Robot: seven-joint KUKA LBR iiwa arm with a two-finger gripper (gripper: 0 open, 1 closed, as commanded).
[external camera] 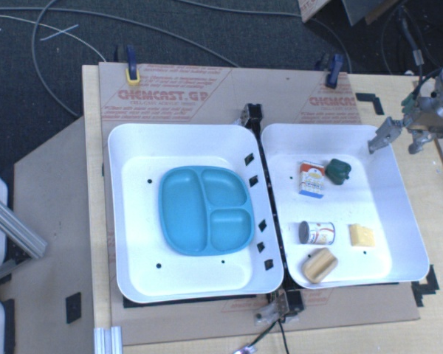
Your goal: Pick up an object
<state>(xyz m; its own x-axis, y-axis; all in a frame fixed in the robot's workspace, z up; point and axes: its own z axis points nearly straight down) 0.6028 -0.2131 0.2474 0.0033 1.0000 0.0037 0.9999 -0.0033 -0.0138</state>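
The two-finger metal gripper [400,138] is being held open and empty, its fingers spread apart, just beyond the upper right corner of the right-hand shallow white bin [403,198]. No object is being gripped, so the approach step is judged to be in hand. Inside that bin, a dark green rounded toy [339,169] is lying nearest, touching a small red and white carton [311,179]; a small can [317,233], a yellow block [362,235] and a tan bread-like piece [319,264] are lying farther off. Next, the gripper is probably being called to travel over one object and descend.
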